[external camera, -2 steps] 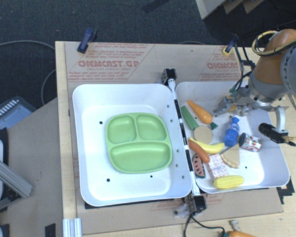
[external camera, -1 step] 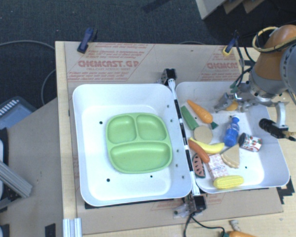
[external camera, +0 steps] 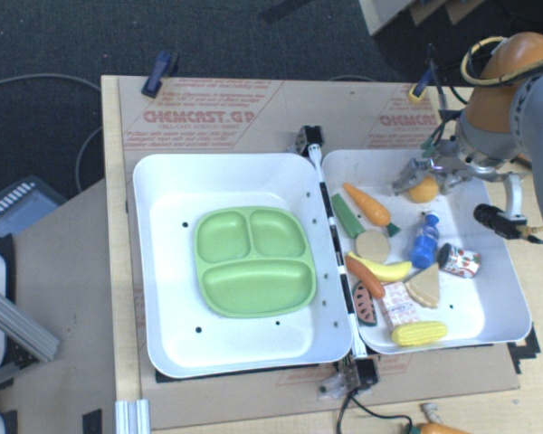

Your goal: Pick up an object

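Tool [external camera: 424, 177] over right bin [external camera: 502, 319] on a cardboard-topped bench [external camera: 217, 116].

Readable text for your record: the brown protective sheet [external camera: 253, 116] covering the surface carries red print reading "CHEMCAST GP", once above the left bin and again, partly hidden, above the right bin. You will find smaller red lines around it, too fine to read. The small can's [external camera: 460, 261] label is illegible.

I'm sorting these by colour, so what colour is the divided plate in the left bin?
Light green: the three-compartment plastic plate, seen best in the camera view.
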`<state>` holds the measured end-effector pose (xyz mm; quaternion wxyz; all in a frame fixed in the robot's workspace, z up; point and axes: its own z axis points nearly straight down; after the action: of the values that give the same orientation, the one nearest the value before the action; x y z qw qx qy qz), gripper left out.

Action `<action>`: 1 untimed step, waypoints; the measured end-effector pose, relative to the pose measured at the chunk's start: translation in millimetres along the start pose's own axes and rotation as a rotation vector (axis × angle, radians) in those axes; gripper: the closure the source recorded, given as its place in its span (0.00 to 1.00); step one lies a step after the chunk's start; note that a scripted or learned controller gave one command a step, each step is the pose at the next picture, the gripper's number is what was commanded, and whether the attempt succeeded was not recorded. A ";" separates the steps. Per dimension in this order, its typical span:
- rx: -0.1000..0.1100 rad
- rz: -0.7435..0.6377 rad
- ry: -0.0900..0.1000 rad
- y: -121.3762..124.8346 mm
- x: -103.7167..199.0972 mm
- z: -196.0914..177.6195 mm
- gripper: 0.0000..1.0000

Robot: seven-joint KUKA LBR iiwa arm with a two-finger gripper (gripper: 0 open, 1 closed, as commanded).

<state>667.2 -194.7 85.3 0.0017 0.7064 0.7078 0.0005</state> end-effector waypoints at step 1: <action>-0.003 -0.001 -0.003 0.8 -0.1 -10.7 1.00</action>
<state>668.0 -194.8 96.0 0.0038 0.7060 0.7082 0.0006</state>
